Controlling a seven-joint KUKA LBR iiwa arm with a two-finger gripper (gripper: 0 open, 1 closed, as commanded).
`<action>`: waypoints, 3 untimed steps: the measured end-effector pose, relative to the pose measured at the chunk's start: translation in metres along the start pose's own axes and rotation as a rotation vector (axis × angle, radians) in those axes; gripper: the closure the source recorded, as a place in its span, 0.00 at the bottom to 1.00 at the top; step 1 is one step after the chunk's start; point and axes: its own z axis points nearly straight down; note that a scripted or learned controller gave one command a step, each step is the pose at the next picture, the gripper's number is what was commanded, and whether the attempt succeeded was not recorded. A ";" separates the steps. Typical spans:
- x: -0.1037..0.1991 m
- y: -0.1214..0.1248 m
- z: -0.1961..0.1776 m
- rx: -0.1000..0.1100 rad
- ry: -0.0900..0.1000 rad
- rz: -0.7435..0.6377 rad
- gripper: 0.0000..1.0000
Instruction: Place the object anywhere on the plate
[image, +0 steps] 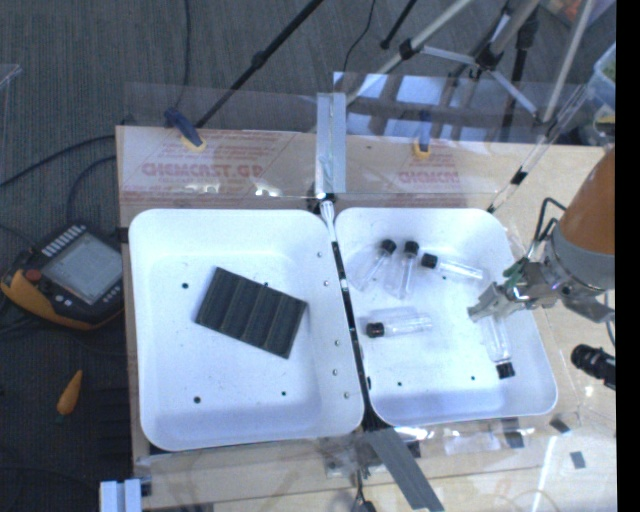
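1. Gripper (492, 305) over right bin's (455, 400) right edge; finger state: cannot tell.
2. Nearest vial (499, 350) just below it, long axis toward bin's near edge; dark ribbed plate (250, 311) in left bin (160, 400).

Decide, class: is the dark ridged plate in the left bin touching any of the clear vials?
Apart. The camera view shows the plate alone in the left bin, with the bin walls between it and the vials in the right bin.
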 end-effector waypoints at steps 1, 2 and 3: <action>0.039 0.054 -0.013 0.000 -0.004 -0.476 1.00; 0.112 0.104 0.024 0.002 -0.003 -0.450 1.00; 0.186 0.167 0.024 0.001 -0.004 -0.647 1.00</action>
